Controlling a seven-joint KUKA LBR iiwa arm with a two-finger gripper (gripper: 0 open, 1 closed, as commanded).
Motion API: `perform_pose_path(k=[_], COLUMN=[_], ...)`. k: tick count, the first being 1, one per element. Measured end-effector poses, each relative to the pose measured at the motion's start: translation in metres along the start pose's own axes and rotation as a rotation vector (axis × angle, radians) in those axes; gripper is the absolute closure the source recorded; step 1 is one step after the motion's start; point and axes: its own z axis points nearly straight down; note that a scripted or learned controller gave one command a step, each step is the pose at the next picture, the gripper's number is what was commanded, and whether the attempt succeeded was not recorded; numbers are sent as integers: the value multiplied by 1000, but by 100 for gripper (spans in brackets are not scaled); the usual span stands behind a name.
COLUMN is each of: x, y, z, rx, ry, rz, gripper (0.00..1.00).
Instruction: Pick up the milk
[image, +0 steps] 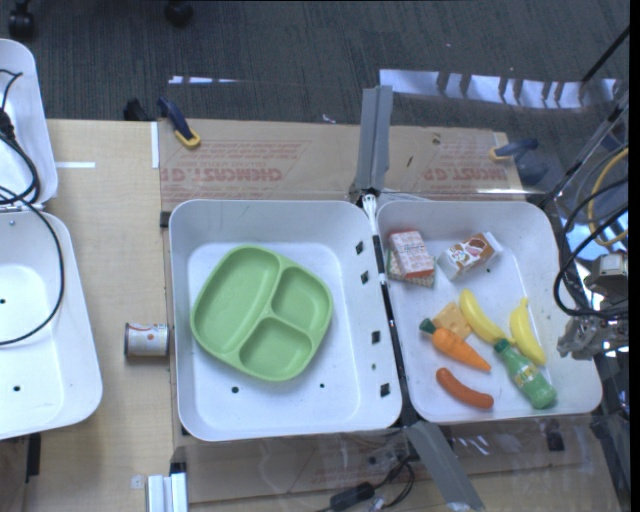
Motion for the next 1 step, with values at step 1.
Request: perform_pose_path(k=[1], x=[-30], y=[12], z=[-47], rx=[3], ry=[0], rz=[-12], gripper=[100])
